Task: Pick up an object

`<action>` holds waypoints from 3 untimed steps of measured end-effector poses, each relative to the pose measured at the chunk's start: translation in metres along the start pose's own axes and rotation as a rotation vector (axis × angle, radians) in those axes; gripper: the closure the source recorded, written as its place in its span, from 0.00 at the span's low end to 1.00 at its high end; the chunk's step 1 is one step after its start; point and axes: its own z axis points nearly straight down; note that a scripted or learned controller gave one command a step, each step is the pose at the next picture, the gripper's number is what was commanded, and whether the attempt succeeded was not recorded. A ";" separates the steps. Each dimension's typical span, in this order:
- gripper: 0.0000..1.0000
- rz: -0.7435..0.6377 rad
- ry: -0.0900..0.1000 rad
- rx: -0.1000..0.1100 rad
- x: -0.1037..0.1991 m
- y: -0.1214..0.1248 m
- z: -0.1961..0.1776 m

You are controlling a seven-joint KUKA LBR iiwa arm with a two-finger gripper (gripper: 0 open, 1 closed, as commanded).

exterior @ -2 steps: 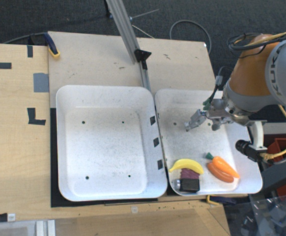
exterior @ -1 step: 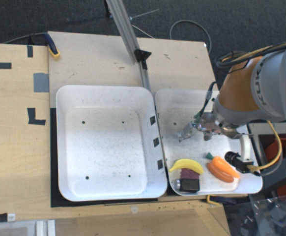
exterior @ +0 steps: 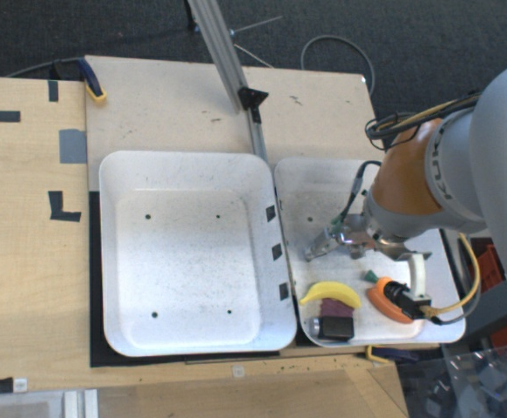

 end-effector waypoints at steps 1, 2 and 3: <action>1.00 -0.001 0.002 0.001 0.001 0.000 -0.012; 1.00 0.001 0.000 -0.005 -0.009 -0.002 -0.065; 1.00 -0.001 0.001 -0.006 -0.009 0.000 -0.129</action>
